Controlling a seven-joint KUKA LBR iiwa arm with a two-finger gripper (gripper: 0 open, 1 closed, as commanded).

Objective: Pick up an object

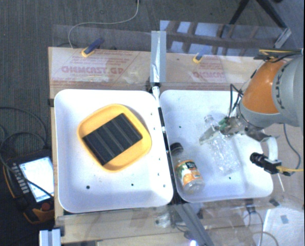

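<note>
A crumpled clear plastic bottle (222, 151) lies in the right bin (193, 104), its neck pointing to the bin's back. My gripper (221, 128) hangs low over the bottle's neck end, below the orange band of the arm (260, 94). It is close to or touching the bottle, and I cannot tell which. A small clear jar with an orange label (188, 174) lies near the bin's front left, with a black cap (176, 148) just behind it. In the left bin (70, 106) rests a yellow dish holding a black ridged insert (114, 137).
A metal divider post (157, 60) stands at the back between the bins. A black fitting with a yellow cable (265, 163) sticks out at the right bin's right side. A handheld screen device (29, 176) lies on the floor to the left.
</note>
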